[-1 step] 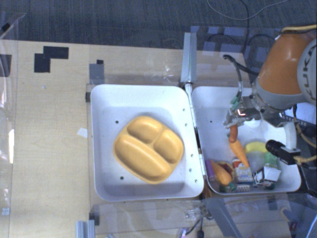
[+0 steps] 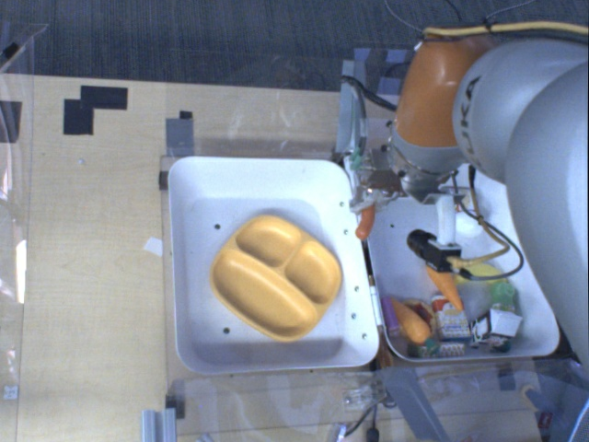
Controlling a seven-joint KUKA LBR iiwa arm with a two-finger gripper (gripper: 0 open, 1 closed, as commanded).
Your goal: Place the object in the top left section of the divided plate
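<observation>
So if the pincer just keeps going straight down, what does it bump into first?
Probably the rim between the two white bins. The pincer, with a small orange object at its tip, hangs about over that edge, though depth is hard to judge.

arm (image 2: pixel 515 109): grey, orange band above wrist, enters from the right, bent downward. gripper (image 2: pixel 366 212): pointed down, small orange-red object seen at its tips; finger spacing not discernible.

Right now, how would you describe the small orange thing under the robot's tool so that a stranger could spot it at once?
Find the two white bins; the left bin holds a yellow divided plate. Look at the rim between the bins, near its top end, just under the tool. There hangs a small orange-red carrot-like piece, alone above the rim, apart from the pile of toys low in the right bin.
</observation>
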